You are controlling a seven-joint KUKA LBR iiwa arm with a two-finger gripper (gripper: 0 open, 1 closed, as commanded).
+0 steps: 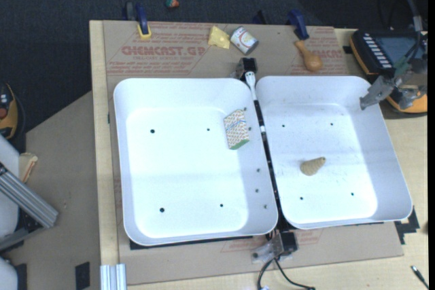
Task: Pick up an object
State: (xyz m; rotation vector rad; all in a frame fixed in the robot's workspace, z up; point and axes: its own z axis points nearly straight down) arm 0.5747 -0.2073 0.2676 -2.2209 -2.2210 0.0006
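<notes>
A small flat packet with a green and tan pattern (236, 128) lies in the left bin (136, 146), close to its right wall. A tan, rounded lump (312, 165) rests near the middle of the right bin (380, 166). The two objects are apart, one in each bin.
Behind the bins on the cardboard lie a yellow piece (219, 37), a small white canister (244, 40) and a tan wooden piece (309, 57). Blue clamps (142, 21) hold the board's back edge. A grey bracket (375, 93) overhangs the right bin's far right corner beside a black pendant (382, 51).
</notes>
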